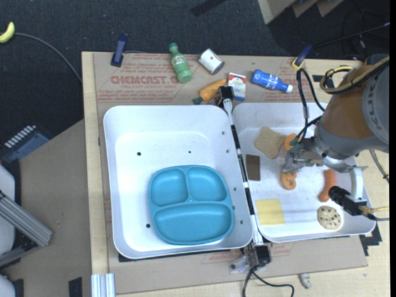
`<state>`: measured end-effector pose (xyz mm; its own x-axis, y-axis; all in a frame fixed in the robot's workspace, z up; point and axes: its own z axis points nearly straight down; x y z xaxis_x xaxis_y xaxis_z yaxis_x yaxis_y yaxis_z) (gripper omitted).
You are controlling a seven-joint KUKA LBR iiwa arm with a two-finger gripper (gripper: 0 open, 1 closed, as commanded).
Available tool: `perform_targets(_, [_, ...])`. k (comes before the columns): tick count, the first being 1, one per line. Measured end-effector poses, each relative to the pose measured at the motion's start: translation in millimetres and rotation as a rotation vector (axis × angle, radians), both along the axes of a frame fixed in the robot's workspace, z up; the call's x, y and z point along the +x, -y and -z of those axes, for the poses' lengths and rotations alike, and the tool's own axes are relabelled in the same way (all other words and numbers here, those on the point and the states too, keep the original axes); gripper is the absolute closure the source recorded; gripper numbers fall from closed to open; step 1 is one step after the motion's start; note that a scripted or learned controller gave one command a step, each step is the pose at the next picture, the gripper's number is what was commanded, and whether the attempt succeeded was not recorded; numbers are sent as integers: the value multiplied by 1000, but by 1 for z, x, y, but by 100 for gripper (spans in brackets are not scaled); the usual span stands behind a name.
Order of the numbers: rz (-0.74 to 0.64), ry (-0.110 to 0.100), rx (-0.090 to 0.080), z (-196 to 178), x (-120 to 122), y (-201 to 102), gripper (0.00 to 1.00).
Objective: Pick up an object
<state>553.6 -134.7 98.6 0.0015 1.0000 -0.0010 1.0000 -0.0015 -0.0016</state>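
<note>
Carpet [55, 17], dark blue and ribbed, fills the upper left of the frame, with a thin pale cable [52, 45] curving across it. Grey metal rails [21, 218] cross the lower left corner. At centre sits a bench topped with brown printed cardboard [148, 78], bearing two shallow white plastic bins. The left bin [124, 129] holds a light blue plastic plate with three compartments [190, 203], lying towards its lower half.

Along the cardboard at the top of the frame lie a dark blue clip [119, 49], a green plastic bottle [180, 63], a small white can [211, 60], a white and red carton [236, 85] and a blue bottle with a white cap [270, 81].

The right bin [309, 228] holds a tan slice of toy bread [269, 142], a small brown rectangular block [252, 166], a square yellow sponge [270, 211], an orange carrot-shaped toy [288, 179], a slim orange-red toy [326, 186] and a round speckled cookie [329, 217].

From the right of the frame the grey arm with its orange band [346, 113] reaches over the right bin. Its two-finger gripper [297, 161] hangs just above the carrot-shaped toy; whether its fingers are spread or pressed together cannot be told.
</note>
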Motion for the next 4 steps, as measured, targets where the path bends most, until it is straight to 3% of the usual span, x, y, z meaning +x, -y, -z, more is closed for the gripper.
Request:
perform_targets(1, [-1,1,1,0,1,-1,0])
perform_targets(2, [-2,-1,2,14,-10,-29,0])
perform_targets(3, [-1,1,2,4,-9,-29,100])
perform_targets(4, [-4,4,2,-87,-7,-91,100])
